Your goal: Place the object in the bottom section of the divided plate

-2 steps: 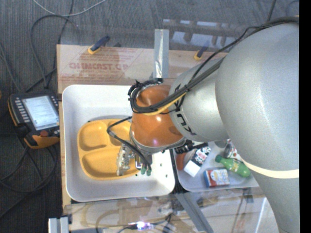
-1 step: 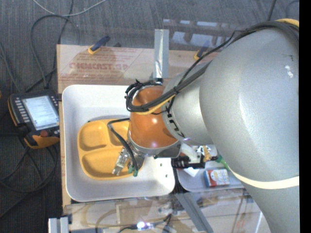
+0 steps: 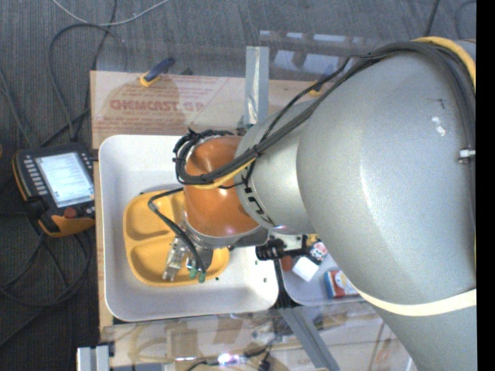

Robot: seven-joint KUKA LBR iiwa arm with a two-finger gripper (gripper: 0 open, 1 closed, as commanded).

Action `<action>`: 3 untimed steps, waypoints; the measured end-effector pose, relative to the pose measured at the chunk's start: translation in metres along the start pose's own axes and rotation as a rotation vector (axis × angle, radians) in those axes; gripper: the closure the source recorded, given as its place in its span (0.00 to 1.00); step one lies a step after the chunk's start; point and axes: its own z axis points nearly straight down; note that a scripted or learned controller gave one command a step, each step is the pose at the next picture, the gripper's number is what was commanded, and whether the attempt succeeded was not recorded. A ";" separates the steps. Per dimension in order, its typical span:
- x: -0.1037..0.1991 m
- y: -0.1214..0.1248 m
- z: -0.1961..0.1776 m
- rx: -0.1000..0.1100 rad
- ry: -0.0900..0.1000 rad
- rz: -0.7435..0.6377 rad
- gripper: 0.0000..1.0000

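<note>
tool (image 3: 180, 263) over glossy yellow divided plate (image 3: 143, 234) (rounded sections) | grip: cannot tell

One arm (image 3: 371, 168) reaches in from the right, with one gripper (image 3: 179, 263) at its end.

Two white bins: the left bin (image 3: 116, 176) in full view, the right bin (image 3: 298, 294) mostly hidden under the arm.

One yellow divided plate (image 3: 143, 234) lies in the left bin; two of its sections show, the rest is covered.

At least three small items show in the right bin: a white block (image 3: 305, 270), a blue and red box (image 3: 339, 284) and an orange piece (image 3: 315, 247). More cannot be counted.

One handheld control tablet (image 3: 56, 188) lies on the floor at the left.

One small yellow and blue item (image 3: 157, 70) lies on the far edge of the bench.
</note>
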 end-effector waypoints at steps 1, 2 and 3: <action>-0.025 -0.071 -0.001 -0.008 -0.005 0.071 1.00; -0.009 -0.026 0.000 -0.002 -0.002 -0.109 1.00; 0.015 0.028 -0.101 0.009 0.021 -0.142 1.00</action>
